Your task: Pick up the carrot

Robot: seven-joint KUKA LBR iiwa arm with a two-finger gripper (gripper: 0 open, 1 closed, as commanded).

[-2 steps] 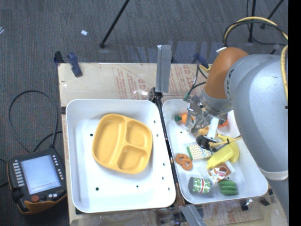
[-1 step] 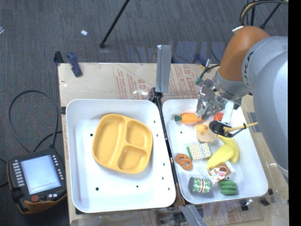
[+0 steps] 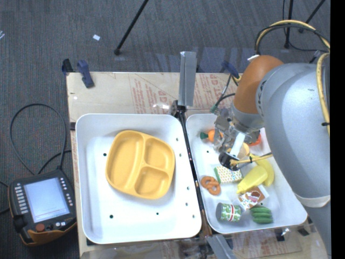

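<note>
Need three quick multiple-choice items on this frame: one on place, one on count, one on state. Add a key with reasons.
1. The carrot lies:
A. in the left bin
B. in the right bin
C. on the bench outside the bins

2. How many compartments does the yellow plate have?
A. two
B. three
C. four

3. The plate lies:
A. upside down
B. on edge against a bin wall
C. flat, hollows facing up

Key:
1 B: the carrot sits at the right bin's far end, close by the pincer.
2 B: ridges split the plate into one larger hollow and two smaller ones.
3 C: the hollows and dividing ridges are seen from above.
</note>
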